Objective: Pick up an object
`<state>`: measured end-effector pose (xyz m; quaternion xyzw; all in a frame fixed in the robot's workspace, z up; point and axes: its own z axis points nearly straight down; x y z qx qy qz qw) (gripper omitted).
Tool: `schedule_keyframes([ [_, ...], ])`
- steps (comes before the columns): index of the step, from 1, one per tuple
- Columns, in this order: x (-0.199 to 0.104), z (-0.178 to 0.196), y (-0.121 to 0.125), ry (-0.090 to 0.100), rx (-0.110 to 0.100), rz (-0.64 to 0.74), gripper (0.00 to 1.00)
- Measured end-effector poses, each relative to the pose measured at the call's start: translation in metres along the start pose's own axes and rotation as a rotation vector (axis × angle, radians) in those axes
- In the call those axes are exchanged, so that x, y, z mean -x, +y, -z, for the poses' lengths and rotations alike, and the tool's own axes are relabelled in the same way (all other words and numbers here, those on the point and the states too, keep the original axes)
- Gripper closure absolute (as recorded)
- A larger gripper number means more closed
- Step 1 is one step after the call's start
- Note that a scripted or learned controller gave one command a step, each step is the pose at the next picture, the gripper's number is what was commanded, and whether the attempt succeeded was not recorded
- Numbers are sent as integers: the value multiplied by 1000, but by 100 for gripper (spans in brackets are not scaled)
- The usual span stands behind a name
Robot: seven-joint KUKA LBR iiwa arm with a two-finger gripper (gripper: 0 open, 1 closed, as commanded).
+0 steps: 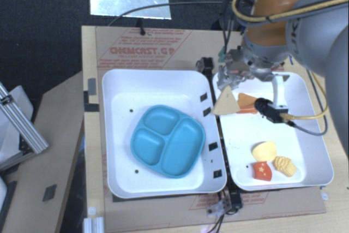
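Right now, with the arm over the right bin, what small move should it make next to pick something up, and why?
Probably a short straight descent. The end effector sits at the right bin's upper left corner, just above the tan wedge, with an orange piece beside it. The wedge is the nearest object, so lowering onto it looks like the simplest try.
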<state>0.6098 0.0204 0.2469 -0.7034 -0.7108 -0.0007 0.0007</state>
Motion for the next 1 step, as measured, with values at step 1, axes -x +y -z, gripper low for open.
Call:
schedule_keyframes([
  [1, -44, -11, 3, 0, 0, -1, 100],
])
